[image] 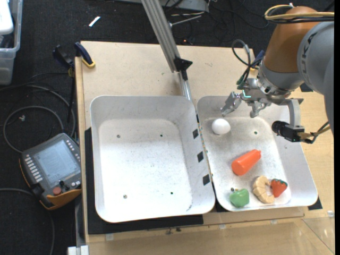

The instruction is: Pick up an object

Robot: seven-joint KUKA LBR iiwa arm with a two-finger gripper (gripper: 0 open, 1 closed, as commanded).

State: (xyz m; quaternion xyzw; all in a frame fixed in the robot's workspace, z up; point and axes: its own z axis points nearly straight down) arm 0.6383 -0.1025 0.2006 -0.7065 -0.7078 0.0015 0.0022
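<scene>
Claw (244, 107) spread above right bin (297, 158) with egg (221, 126), carrot (246, 162)

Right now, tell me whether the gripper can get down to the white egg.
Probably yes. The gripper hangs open just above and right of the white egg, which lies alone in the right bin, apart from the carrot.

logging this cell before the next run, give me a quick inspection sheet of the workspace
surface: wooden bench bearing a left bin and a right bin, both white and speckled
job's things: in the right bin, white egg, orange carrot, green pepper, tan pastry, strawberry
clutter: nothing seen
claw: open, above the right bin's far end, holding nothing
cables: black cables on the floor; wires by the wrist
surroundings: teach pendant, metal pole
</scene>
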